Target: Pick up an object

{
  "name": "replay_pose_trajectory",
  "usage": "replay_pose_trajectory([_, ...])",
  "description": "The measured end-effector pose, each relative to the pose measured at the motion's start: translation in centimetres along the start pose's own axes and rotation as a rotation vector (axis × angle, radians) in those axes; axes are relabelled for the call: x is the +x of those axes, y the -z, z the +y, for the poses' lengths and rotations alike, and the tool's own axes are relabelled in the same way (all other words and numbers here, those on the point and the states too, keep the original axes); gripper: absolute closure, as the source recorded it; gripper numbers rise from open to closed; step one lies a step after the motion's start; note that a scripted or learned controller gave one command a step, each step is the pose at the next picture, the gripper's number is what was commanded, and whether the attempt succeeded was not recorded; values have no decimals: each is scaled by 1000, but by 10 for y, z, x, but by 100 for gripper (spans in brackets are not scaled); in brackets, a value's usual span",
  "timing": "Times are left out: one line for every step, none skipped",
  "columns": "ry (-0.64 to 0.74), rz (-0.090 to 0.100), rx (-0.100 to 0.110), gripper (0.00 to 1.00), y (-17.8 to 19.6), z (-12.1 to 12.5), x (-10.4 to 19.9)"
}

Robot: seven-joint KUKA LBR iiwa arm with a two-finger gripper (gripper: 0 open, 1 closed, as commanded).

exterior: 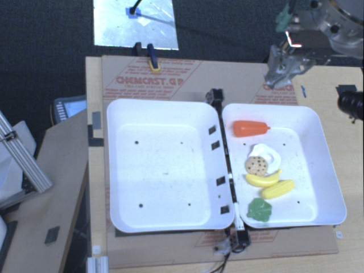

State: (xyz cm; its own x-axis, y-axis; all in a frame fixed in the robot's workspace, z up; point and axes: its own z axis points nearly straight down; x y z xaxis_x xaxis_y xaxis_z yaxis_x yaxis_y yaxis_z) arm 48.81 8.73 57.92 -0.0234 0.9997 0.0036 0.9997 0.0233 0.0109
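The right bin [325, 152] holds several toy foods. An orange carrot [250, 128] lies at its back. Below it sits a white fried egg [268, 154] with a speckled cookie [256, 165] on its front edge. A yellow banana [263, 180] and a yellow oblong piece [278, 189] lie in front of those, and a green leafy piece [260, 210] rests at the front rim. My gripper [280, 77] hangs above the cardboard behind the right bin, well clear of the carrot, with nothing in it.
The left bin [165, 164] stands beside the right one, with black clips [216, 145] along the seam between them. A shiny sheet [135, 16] and a blue-yellow clamp [152, 58] lie at the back. Aluminium rails [20, 155] stand at the left.
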Motion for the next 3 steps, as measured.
replay_pose_trajectory([5, 1, -3, 100, 11, 0, 0])
replay_pose_trajectory([8, 1, -5, 100, 22, 1, 0])
replay_pose_trajectory([12, 2, -7, 100, 33, 1, 0])
